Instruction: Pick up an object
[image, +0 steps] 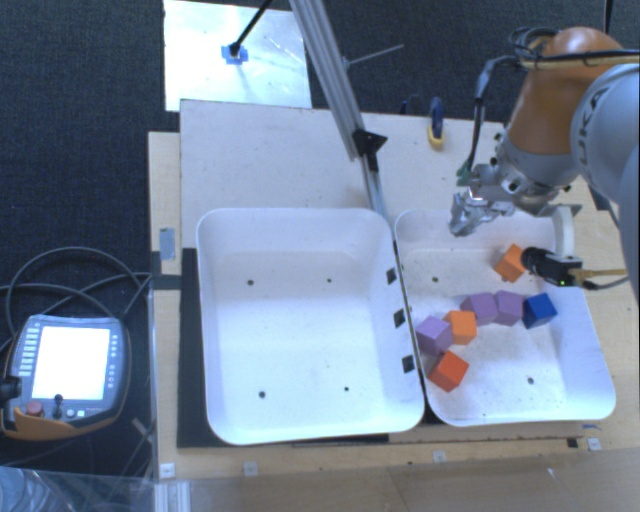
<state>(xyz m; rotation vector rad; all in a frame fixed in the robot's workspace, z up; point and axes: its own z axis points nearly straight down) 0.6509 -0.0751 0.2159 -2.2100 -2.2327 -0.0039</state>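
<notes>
While the end effector (466, 217) hangs above the right bin (590, 385), nothing is lifted. Its grip state is unreadable; every cube, including the nearest orange cube (511, 263), awaits picking.

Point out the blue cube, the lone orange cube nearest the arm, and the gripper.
Blue plastic cube (539, 308): camera view, on its top face.
Lone orange plastic cube (511, 263): camera view, on its top face.
Gripper (466, 221): camera view, at its tip above the right bin's far edge.
</notes>
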